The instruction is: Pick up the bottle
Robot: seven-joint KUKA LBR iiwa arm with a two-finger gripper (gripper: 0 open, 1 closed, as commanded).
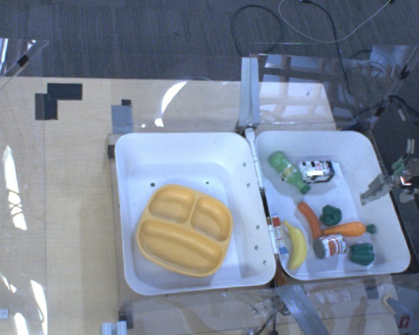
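The bottle point(287, 170) is green with a lighter label and lies on its side in the upper left part of the right bin point(353, 143), its cap end pointing down-right. A small dark and white carton point(317, 170) lies just to its right. My gripper point(384, 185) pokes in at the frame's right edge, by the right bin's right rim. It is well apart from the bottle, with nothing seen in it.
Lower in the right bin lie a banana point(296, 245), a red sausage point(309, 219), a carrot point(346, 229), a small can point(331, 246) and two green peppers point(331, 215) point(361, 254). The left bin point(181, 149) holds a yellow divided plate point(184, 230).
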